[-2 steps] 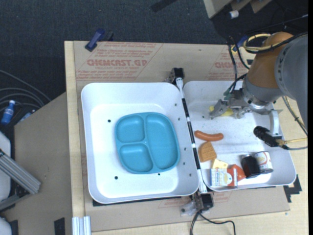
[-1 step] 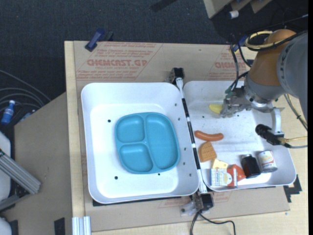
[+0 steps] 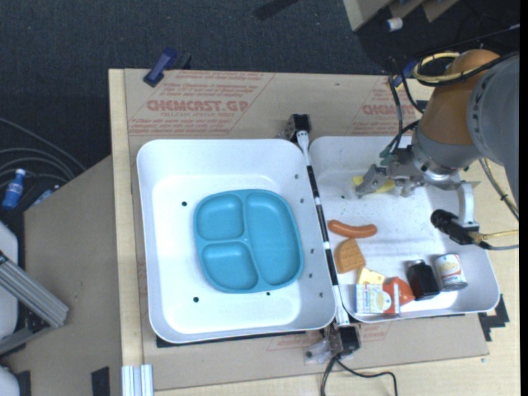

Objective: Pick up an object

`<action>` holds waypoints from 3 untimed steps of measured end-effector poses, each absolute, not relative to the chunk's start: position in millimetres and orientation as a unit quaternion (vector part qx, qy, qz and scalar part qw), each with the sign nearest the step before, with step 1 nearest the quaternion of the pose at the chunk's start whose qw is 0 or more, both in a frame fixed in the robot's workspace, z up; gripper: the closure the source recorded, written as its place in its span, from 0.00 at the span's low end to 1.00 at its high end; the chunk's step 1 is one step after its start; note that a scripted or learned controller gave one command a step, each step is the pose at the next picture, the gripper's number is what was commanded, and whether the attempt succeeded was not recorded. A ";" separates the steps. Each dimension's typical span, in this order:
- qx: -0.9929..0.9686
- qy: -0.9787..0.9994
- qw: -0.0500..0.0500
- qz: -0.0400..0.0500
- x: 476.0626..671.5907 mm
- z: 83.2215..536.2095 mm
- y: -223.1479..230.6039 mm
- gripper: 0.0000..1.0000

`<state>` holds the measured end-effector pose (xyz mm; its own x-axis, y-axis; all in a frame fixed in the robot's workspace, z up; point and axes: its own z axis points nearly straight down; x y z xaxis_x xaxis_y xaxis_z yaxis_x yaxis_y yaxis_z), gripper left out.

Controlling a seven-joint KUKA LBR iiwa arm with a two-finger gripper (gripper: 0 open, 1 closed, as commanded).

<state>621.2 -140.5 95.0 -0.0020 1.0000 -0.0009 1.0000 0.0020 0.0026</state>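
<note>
Gripper [image 3: 373, 182] low over a yellow piece [image 3: 370, 181], its finger state I cannot tell; grasp under way, sausage [image 3: 353, 229] just beyond.

A blue clamp [image 3: 160, 67] lies at the upper left corner of the tabletop [image 3: 214, 101]; cables [image 3: 29, 151] trail across the dark floor [image 3: 124, 15] at far left.
</note>
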 end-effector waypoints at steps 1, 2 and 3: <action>0.706 0.708 0.002 0.001 621.9 105.3 -140.3 1.00; 0.706 0.708 0.002 0.001 621.8 105.1 -140.3 0.00; 0.707 0.707 -0.002 -0.002 665.8 84.9 -109.9 0.00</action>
<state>665.8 -109.9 84.9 0.0003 1.0000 0.0005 1.0000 -0.0003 -0.0055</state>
